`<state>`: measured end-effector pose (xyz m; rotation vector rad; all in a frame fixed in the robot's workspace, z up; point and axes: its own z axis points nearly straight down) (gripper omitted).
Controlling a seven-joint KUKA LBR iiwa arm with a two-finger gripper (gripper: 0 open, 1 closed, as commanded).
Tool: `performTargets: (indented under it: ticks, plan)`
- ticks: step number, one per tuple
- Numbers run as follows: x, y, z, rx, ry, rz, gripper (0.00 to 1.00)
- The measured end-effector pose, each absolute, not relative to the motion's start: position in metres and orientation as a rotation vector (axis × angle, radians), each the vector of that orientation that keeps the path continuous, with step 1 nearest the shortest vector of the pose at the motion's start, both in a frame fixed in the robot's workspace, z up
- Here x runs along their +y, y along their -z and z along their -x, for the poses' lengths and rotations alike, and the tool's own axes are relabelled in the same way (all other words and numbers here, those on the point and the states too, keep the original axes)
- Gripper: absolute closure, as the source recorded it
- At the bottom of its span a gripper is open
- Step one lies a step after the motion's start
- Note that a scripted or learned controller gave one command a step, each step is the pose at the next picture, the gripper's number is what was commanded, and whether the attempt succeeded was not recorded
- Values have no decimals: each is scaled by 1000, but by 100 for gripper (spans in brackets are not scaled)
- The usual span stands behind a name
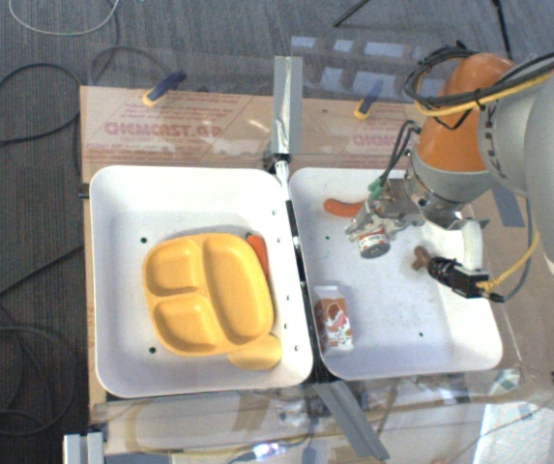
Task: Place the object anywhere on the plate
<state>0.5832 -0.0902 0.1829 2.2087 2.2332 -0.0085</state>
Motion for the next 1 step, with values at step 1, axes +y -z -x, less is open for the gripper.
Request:
performTargets:
  ticks: [1]
  plan:
    - [-22, -185, -605, 2243, 4, -2202, 100]
